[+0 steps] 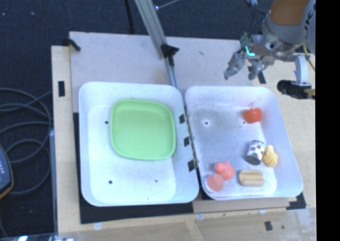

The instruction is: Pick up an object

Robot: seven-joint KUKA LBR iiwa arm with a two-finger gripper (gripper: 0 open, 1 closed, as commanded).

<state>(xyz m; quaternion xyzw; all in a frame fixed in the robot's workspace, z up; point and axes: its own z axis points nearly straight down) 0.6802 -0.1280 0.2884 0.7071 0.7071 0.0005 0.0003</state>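
The arm's hand (246, 68) hangs above the surface (212, 59) at about one o'clock, just past the far rim of the right bin (276, 96). Its two fingers (232, 67) stand apart with nothing between them.

The right bin holds all the small things. A red block (253, 115) lies alone toward the bin's one o'clock side. At about four o'clock a round grey and white ball (255, 151) sits touching a yellow toy (270, 156) on its right. Along the near edge, around six o'clock, a pink toy (224, 170) lies just above a pink disc (215, 182), and a tan bread-like roll (251, 177) lies just to their right.

The left bin (93, 128) carries a green square plate (143, 129), lying flat near its middle, slightly toward twelve o'clock.

A grey metal pole (151, 16) slants from the top of the view down to the gap between the bins.
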